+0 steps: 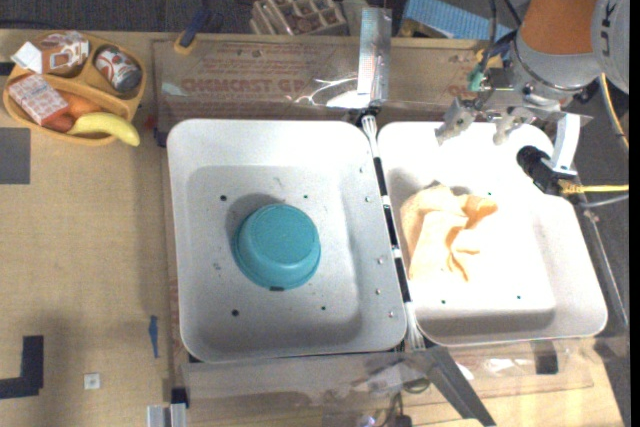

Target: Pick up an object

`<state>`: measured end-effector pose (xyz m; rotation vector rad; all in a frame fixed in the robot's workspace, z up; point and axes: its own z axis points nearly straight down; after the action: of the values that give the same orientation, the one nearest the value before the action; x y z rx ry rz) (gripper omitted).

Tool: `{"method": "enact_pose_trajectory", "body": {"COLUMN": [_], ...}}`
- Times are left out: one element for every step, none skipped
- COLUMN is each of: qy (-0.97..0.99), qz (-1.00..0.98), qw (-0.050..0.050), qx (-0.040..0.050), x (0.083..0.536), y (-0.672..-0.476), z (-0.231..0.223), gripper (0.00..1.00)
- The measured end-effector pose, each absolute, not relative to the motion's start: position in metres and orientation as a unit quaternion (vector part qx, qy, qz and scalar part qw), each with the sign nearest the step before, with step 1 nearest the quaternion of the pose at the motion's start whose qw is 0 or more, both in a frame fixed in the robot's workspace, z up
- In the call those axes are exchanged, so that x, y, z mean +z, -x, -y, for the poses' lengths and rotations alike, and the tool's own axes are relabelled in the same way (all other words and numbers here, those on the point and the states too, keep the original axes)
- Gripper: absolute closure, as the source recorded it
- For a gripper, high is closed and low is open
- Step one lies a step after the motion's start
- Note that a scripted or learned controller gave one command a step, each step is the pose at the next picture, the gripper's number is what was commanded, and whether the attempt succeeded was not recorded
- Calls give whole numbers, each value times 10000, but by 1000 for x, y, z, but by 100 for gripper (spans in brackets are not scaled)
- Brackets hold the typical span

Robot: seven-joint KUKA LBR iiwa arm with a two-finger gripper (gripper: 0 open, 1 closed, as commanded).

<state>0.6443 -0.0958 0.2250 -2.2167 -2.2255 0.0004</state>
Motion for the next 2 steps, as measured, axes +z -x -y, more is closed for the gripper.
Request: {"method": "enact_pose_trajectory", "body": {"qy": [6635,6665], "qz": [7482,7455], "qw": [-7,-41], "qx": [0,-25], "x": [112,90], "y": [-613,-586], "z": [185,155], "gripper": [0,0]}}
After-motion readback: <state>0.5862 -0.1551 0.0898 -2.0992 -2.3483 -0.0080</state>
